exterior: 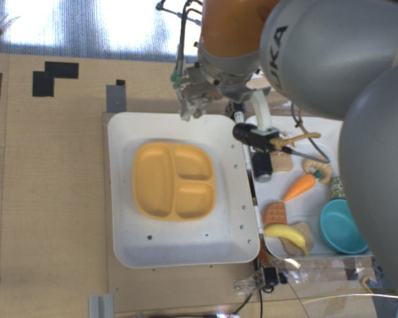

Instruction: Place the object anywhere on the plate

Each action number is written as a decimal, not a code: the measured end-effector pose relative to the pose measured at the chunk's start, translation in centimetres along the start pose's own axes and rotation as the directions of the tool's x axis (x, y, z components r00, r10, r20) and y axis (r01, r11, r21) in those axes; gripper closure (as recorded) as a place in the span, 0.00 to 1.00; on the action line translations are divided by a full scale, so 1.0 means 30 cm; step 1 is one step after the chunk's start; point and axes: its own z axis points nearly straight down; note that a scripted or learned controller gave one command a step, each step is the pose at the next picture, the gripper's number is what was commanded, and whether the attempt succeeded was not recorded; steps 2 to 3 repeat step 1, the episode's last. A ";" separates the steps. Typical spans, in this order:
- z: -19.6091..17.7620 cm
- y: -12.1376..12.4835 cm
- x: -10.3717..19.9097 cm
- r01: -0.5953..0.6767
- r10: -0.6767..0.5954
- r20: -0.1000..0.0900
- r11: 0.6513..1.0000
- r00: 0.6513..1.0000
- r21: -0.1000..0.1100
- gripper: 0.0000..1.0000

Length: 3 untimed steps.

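Hand [189, 105]: poised over the far rim of the left bin [119, 177], grip state cannot be told and no object seen in it; yellow divided plate [174, 181] lies directly nearer the camera; candidate objects, carrot [299, 187] and banana [286, 234], sit in the right bin [318, 128].

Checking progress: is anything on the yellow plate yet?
No. The plate has all three compartments bare; the banana and carrot lie in the right bin.
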 end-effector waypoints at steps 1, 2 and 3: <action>-0.001 -0.001 -0.007 -0.002 0.002 0.002 1.000 1.000 0.000 0.00; -0.001 -0.001 -0.007 -0.002 0.002 0.002 1.000 1.000 0.000 0.00; -0.001 -0.001 -0.007 -0.002 0.002 0.002 1.000 1.000 0.000 0.00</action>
